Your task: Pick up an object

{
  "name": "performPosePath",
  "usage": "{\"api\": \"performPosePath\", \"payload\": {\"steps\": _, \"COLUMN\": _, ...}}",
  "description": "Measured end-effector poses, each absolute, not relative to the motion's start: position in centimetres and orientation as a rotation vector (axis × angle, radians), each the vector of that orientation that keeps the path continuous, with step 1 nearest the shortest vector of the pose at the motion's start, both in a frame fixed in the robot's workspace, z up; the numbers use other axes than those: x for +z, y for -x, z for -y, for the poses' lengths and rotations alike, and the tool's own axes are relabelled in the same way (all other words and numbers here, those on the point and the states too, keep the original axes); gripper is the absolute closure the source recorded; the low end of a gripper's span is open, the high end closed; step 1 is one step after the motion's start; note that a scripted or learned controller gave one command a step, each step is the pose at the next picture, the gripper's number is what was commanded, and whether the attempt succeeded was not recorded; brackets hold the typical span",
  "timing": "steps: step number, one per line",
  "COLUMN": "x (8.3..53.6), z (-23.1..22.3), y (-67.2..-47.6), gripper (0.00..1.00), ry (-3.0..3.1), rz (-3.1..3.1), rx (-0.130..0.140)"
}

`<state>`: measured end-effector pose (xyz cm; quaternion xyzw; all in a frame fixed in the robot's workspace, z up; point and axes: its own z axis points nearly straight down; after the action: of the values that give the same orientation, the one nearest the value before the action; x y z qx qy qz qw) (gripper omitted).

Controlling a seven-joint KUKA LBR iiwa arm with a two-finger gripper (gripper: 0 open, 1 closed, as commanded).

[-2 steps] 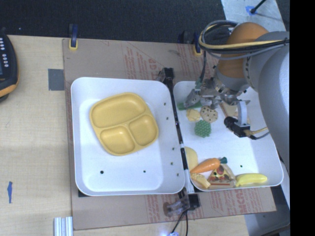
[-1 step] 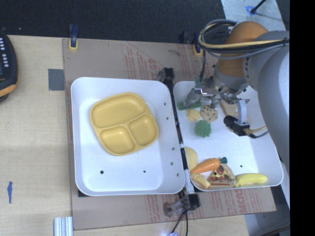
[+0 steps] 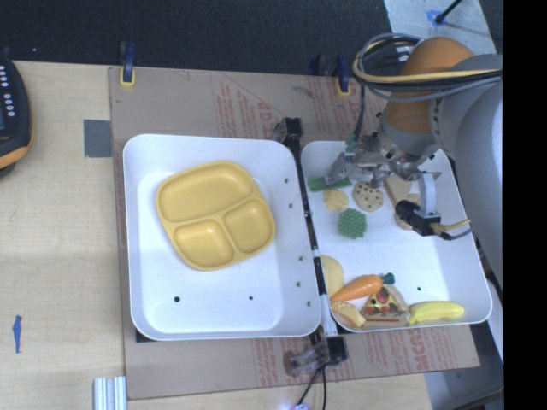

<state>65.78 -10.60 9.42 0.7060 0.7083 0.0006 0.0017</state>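
Gripper (image 3: 369,162): low in right bin (image 3: 453,259), far end, above cookie (image 3: 368,196); finger state cannot be told
Objects: green piece (image 3: 351,224) beside cookie; carrot (image 3: 357,288), banana (image 3: 436,313) at near edge
Left bin (image 3: 145,306): yellow divided plate (image 3: 214,214); possibly tilted

Hidden, cropped and unclear parts

At upper right the gripper (image 3: 369,162) sits low over the far end of the right bin (image 3: 444,267), covering that bin's rim and whatever lies beneath; its fingers are too tangled with cables and shadow to read. A green item (image 3: 327,180) beside it shows just a sliver. The arm (image 3: 466,126) is cut off by the right side of the frame. A black and orange device (image 3: 12,114) at upper left is cropped by the left edge. In the bin's near corner, a carrot (image 3: 359,287) overlaps a pizza slice (image 3: 385,304) and a pale item (image 3: 332,273).
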Motion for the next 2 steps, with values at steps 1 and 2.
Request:
{"api": "performPosePath", "payload": {"steps": 1, "x": 9.5, "z": 9.3, "y": -58.6, "gripper": 0.00, "ry": -2.216, "rz": -2.221, "rx": 0.000}}
{"api": "performPosePath", "payload": {"steps": 2, "x": 9.5, "z": 9.8, "y": -47.5, "gripper": 0.00, "ry": -2.215, "rz": -2.218, "rx": 0.001}}
